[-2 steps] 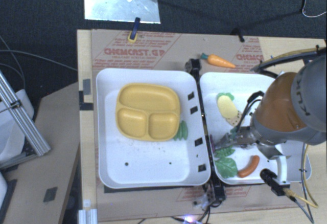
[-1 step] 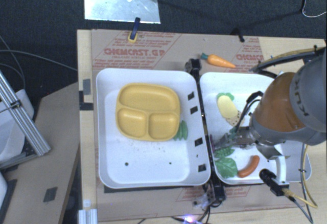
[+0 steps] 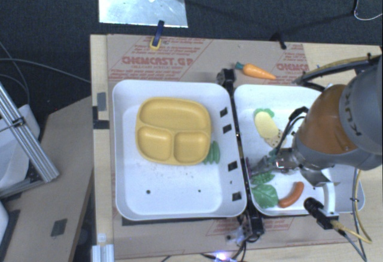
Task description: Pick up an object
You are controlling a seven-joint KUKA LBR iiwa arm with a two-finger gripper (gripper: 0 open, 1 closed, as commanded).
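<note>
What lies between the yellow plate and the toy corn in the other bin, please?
In the camera view, the two bins' adjoining rims lie between the yellow plate and the corn, plus a small green item touching the plate.

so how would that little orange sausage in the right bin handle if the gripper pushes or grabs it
The sausage looks small, smooth and rounded, so it probably rolls or skids on the right bin floor. Likely light toy plastic; its glossy curve may slip between fingers.
</note>
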